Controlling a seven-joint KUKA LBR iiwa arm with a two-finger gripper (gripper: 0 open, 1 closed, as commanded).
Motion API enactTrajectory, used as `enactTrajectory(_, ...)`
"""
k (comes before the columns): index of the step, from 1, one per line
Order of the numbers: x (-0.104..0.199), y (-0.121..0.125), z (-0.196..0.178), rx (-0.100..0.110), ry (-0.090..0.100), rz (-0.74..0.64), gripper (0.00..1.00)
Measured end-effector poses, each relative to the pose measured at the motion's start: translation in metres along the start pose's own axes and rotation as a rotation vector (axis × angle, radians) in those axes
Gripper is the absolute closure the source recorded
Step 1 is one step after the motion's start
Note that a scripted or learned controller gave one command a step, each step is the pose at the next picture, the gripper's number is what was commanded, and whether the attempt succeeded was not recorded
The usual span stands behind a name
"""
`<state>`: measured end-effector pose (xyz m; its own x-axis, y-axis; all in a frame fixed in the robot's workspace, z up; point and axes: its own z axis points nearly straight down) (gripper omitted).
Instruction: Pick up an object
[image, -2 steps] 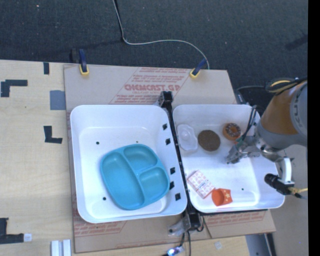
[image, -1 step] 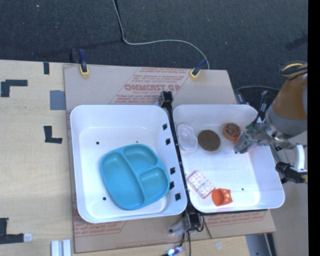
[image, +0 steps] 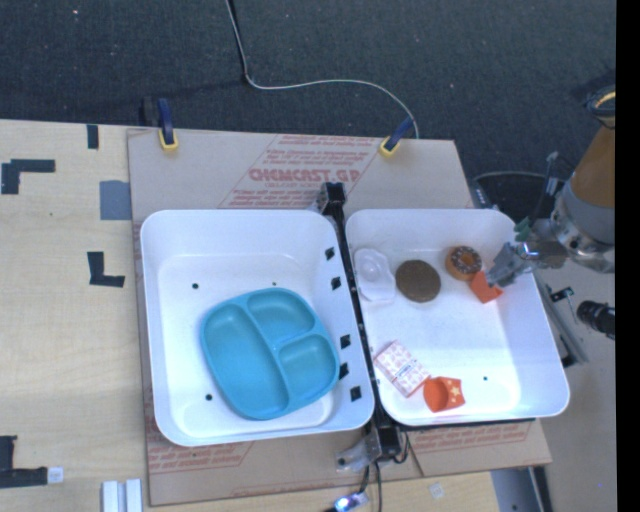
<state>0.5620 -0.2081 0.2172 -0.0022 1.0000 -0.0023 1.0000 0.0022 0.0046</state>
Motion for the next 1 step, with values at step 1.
enactTrajectory(1,-0.0027,-0.0051,-0.0446,0.002,0.000,0.001,1.00)
